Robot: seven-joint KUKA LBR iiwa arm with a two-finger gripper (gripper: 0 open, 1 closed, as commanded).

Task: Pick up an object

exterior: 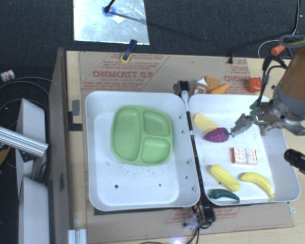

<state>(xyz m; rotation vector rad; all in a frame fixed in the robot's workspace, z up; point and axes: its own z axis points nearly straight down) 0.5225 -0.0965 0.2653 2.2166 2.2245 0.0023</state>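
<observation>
Looking at the right bin, we see the gripper hovering just right of a purple grape bunch; whether they touch, we cannot tell. Its fingers appear spread apart with nothing between them. A yellow lemon wedge lies just above the grapes. Lower in that bin sit a red-and-white box, a corn cob, a banana and a dark green pepper. In the left bin rests a green divided plate. An orange carrot and a tomato lie on the bench beyond.
</observation>
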